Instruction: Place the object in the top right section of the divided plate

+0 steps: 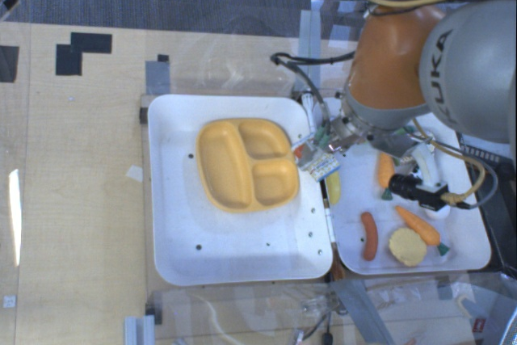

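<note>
Your gripper (317, 156) sits low over the seam between the two bins, at the right edge of the plate (246, 164). You cannot tell from this angle whether it is grasping anything: the arm (420, 52) and its wrist hardware cover most of it, and what you see at its tip is a small jumble of white, grey and a fleck of orange-red that cannot be made out as a held object.

Just left of the gripper, the yellow plate lies in the left bin (178, 238), slightly right of that bin's middle. Its three sections look bare, the top right one included, which lies nearest the gripper tip.

Below the gripper, a yellow item (333, 188) lies along the left rim of the right bin (477, 254), partly hidden. Further right, you see a short orange piece (385, 170) standing near the arm's cables, and a carrot (418, 226) lying at a slant with its green end toward the lower right. A sausage (369, 236) lies upright in the view near the bin's front, and just beside it on the right is a pale yellow round lump (407, 247), close to the carrot.

The arm's orange band hangs over the back of the right bin.
</note>
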Robot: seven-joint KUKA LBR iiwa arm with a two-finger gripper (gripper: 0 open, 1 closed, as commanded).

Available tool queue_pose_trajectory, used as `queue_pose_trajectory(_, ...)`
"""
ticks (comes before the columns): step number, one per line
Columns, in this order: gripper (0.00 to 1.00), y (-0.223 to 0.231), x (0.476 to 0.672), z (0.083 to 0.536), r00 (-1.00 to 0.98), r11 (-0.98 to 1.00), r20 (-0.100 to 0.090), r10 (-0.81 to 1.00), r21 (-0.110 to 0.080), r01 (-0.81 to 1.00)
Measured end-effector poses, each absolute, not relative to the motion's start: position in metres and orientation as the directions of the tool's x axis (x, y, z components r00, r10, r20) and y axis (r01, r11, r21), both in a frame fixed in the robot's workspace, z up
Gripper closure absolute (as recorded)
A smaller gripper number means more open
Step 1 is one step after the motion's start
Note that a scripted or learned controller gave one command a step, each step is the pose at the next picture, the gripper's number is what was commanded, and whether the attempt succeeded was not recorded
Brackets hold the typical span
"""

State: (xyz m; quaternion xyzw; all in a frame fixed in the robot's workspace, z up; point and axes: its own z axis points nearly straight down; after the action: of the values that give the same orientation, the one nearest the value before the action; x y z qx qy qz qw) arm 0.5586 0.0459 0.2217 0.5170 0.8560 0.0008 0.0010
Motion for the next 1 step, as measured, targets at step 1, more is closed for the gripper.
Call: queue_pose_trajectory(1,0.0,0.0458,0.5587,0.2218,-0.465,0.465,-0.001,0.885,0.002,0.885)
